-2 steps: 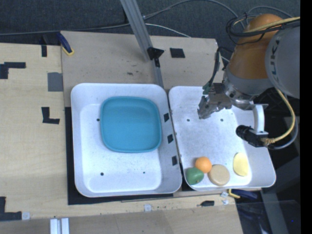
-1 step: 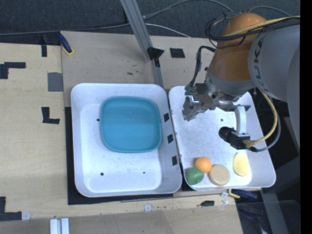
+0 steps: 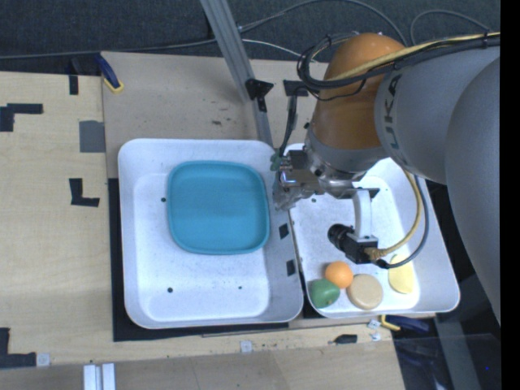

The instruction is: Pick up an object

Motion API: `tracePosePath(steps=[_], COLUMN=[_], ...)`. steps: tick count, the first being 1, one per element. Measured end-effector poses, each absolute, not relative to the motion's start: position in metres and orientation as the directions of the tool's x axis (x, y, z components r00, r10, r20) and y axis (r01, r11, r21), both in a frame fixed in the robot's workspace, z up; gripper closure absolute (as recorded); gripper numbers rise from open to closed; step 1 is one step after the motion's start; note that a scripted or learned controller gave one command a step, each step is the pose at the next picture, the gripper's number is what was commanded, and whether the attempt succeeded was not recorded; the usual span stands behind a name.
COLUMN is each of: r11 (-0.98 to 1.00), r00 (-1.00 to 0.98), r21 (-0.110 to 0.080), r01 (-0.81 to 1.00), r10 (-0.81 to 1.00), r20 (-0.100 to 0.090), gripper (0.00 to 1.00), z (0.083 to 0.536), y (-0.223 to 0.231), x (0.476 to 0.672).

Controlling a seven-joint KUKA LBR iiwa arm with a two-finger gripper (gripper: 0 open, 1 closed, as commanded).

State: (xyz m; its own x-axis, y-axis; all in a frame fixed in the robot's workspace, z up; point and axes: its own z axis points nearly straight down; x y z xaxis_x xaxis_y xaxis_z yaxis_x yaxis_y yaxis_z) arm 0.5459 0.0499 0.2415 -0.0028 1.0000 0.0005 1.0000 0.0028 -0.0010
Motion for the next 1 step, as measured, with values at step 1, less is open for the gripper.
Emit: tracePosePath(steps=[1], r11=[0.004], r00=[-0.004], r21=[-0.001], r01=[1.000], r10=[1.000], r20=[0.001], gripper=[1.00], z=[0.2414], y=[0.0988], x=[0.5337])
